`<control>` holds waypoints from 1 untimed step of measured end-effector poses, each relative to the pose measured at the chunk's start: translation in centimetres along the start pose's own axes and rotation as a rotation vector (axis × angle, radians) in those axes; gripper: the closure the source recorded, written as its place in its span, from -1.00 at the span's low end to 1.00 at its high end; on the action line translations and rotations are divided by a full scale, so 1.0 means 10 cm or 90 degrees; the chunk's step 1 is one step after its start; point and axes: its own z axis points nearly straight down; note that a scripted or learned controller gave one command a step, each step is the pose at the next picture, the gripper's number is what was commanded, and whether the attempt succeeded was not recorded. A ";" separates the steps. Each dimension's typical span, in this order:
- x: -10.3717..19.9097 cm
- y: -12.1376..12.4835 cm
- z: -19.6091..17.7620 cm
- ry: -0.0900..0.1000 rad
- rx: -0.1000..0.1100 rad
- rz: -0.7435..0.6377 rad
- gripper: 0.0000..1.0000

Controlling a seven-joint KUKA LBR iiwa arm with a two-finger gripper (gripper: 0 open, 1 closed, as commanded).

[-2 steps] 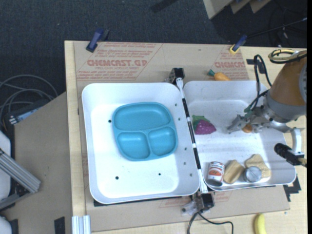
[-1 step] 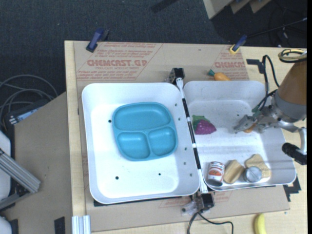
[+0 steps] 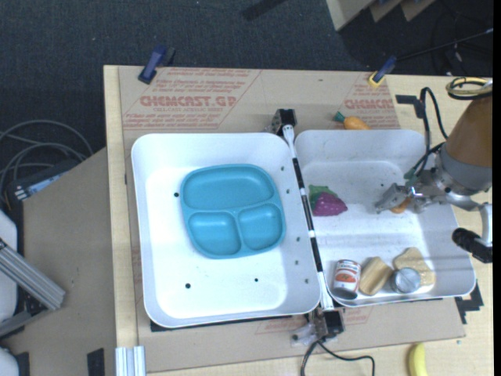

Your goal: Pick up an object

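The right white bin (image 3: pixel 360 143) holds a bunch of purple toy grapes with a green leaf (image 3: pixel 327 202) near its left wall. Along its front edge lie a red-labelled can (image 3: pixel 345 277), a tan bread piece (image 3: pixel 374 275), a round silver can (image 3: pixel 405 280) and another tan piece (image 3: pixel 417 262). My gripper (image 3: pixel 397 200) is low over the bin's middle right, about a hand's width right of the grapes. A small orange bit (image 3: pixel 401 207) shows right at its tip.
The left white bin (image 3: pixel 156 171) holds a teal divided plate (image 3: pixel 232 210). A small toy carrot (image 3: pixel 354 121) lies on the bench behind the right bin. A yellow object (image 3: pixel 417 360) sits at the bench's front right. Blue clamps hold the board's back corners.
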 end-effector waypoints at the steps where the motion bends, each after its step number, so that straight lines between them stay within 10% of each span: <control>1: 0.00 0.21 0.00 0.000 0.000 0.000 -1.00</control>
